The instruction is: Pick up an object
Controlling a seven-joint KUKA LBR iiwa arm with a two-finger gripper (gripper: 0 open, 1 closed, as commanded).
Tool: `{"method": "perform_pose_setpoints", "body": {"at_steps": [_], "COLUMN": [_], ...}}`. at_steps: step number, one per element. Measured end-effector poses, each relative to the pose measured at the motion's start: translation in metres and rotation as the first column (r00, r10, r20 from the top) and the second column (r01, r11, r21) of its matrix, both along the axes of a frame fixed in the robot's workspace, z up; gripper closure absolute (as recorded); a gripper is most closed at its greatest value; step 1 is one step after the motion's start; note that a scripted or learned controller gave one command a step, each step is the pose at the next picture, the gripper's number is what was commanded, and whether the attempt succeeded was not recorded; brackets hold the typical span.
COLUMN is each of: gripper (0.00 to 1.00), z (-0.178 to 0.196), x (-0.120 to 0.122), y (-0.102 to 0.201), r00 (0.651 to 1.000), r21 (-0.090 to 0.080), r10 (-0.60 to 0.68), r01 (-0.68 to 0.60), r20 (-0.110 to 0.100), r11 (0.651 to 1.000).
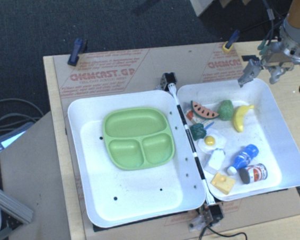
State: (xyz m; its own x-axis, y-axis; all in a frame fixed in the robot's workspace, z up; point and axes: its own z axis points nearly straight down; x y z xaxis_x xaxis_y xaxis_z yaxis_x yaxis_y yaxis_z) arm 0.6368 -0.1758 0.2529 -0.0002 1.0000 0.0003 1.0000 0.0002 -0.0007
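Note:
The right bin (287, 129) holds several small toys: a watermelon slice (203, 110), a green ball-like piece (225, 109), a banana (242, 116), a dark green broccoli (197, 131), a fried egg (210, 141), a white piece (215, 160), a blue bottle (243, 157), a cheese wedge (223, 182) and a red-labelled can (254, 173). My gripper (261, 72) hangs above the bin's far right corner, fingers spread open, nothing between them. It is well apart from every toy.
The left bin (84, 150) carries a green three-compartment plate (138, 137). Clamps (76, 51) sit on the bench's far edge. Cables lie on the floor at left.

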Motion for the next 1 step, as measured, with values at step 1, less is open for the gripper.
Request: {"method": "perform_pose_setpoints", "body": {"at_steps": [1], "gripper": [0.0], "z": [-0.1305], "x": [0.0092], "y": [-0.0151], "r00": [1.0], "r21": [0.0], "r10": [0.0], "r01": [0.0], "r20": [0.001], "r11": [1.0]}}
